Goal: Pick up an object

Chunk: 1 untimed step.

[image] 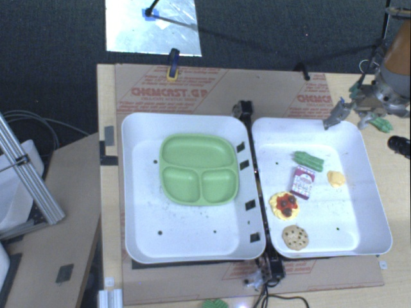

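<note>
- Bench (212,82) first: two white bins side by side on it, left bin (138,172) and right bin (369,191).
- The arm (395,63) comes in at the right, its wrist over the far right corner of the right bin.
- In the left bin, a green tray (198,170) with three compartments lies flat, near the middle.
- Gripper (359,113) hangs above the right bin's far rim; the fingers look spread, one pointing left, one right, and there's nothing between them.
- Candidates are all in the right bin: a purple pack (302,182) at the centre, a green pickle (309,160) just beyond it.
- A pizza (284,205) sits just in front of the pack, touching or nearly so, and a cookie (295,237) lies nearer the front rim.
- A small yellow piece (336,178) sits alone to the right, near the pack but apart.
- My call: reach is barely begun. The pickle is closest to the gripper and has room around it, so go for that: line the fingers across its narrow width, drop straight down, close low. Steer clear of the pack-and-pizza pair, too crowded for a clean pinch.
</note>
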Each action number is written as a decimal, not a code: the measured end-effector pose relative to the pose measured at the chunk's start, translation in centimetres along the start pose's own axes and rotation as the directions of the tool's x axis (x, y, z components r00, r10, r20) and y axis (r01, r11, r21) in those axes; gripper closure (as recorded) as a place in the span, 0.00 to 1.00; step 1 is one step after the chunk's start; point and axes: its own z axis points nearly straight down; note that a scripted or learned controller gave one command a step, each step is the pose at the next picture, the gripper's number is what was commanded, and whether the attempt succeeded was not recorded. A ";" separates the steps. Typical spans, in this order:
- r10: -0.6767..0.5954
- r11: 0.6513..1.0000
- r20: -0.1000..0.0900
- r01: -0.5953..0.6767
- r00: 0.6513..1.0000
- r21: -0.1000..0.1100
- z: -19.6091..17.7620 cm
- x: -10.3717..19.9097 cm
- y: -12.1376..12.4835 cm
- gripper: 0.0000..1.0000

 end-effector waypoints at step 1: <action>-0.004 1.000 -0.004 0.004 1.000 0.006 1.4 5.4 -5.5 0.00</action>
